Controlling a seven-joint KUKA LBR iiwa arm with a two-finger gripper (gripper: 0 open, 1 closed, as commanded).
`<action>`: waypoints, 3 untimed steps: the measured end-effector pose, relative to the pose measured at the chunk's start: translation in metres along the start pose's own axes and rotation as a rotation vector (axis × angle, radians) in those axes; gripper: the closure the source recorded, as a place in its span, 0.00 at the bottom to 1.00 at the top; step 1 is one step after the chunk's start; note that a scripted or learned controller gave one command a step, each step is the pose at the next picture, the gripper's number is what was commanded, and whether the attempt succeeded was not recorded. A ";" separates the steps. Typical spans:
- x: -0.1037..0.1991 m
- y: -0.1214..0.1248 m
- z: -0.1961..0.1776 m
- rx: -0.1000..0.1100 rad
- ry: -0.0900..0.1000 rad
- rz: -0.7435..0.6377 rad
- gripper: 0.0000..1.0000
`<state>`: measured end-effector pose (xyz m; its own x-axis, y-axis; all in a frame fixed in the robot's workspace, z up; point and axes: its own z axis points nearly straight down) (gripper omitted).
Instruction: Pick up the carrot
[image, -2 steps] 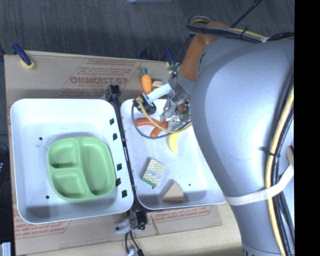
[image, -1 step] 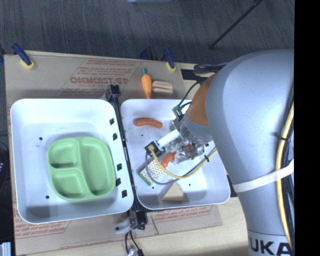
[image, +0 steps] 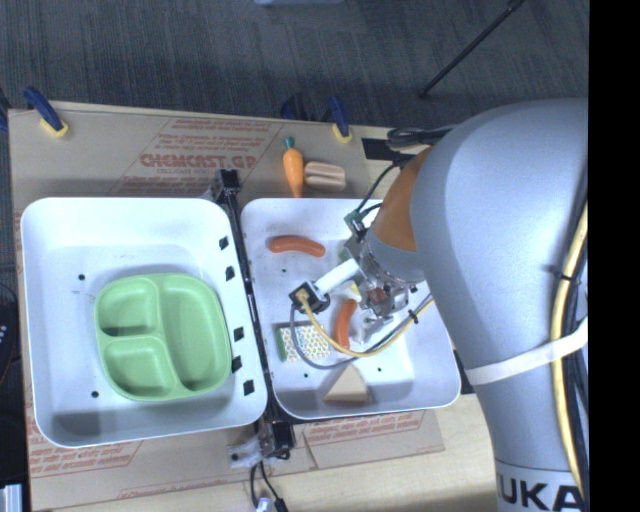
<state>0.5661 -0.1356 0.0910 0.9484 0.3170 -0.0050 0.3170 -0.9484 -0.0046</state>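
Down over the right-hand shallow white bin (image: 430, 385) hangs the big grey arm (image: 500, 260), its orange band (image: 400, 212) showing just above the wrist. The two-finger gripper (image: 368, 308) sits low in the middle of that bin, wrapped in yellow and white cables, and whether it is open or closed I cannot tell from where I stand. Just beside it, on its left, lies a slim orange sausage-like piece (image: 343, 323), tilted on the bin floor; I cannot tell if it is touching the gripper. Farther up in the same bin lies an orange-red hot-dog-shaped toy (image: 296, 244), well clear of the gripper. Near the bin's front edge rests a tan wedge-shaped block (image: 346, 391), and to the left of the gripper lies a small flat green-and-white meshed piece (image: 303, 344).

The small orange plastic carrot with a green top (image: 292, 170) stands outside both bins, on the brown cardboard sheet (image: 180, 155) just beyond the right bin's far rim, next to a short tan wooden cylinder (image: 324, 177).

The left-hand white bin (image: 40, 300) holds a pale green divided plate (image: 160, 335) with three compartments.
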 end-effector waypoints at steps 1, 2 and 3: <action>0.042 -0.028 -0.032 0.001 0.001 0.068 0.00; 0.042 -0.029 -0.041 0.005 -0.001 0.062 1.00; -0.016 -0.057 -0.192 -0.002 0.003 0.078 1.00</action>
<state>0.5340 -0.0873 0.2838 0.9703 0.2417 -0.0024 0.2417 -0.9703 -0.0028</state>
